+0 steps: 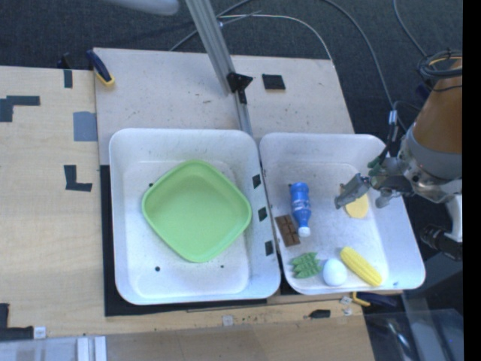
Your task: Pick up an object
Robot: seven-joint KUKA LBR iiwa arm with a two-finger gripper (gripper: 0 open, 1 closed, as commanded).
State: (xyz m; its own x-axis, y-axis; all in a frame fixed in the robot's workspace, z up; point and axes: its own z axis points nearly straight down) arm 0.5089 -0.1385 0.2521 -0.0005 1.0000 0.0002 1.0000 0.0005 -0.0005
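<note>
Claw [368, 192] hangs over the right bin [391, 273], and I read its grey fingers as spread, with nothing between them. Yellow piece [358, 207] lies on the bin floor just under and between the fingertips, touching or nearly so; I cannot tell which. Well apart from the claw I see a blue bottle [300, 205] toward the bin's left, a brown block [286, 230] beside it, and a green leaf [305, 265], white egg [334, 272] and corn [361, 266] along the near edge; a green plate [196, 210] sits in the left bin [124, 277].

Plate [197, 210] in left bin [120, 201]; bottle [300, 207], corn [361, 266] in right bin [316, 145].
</note>
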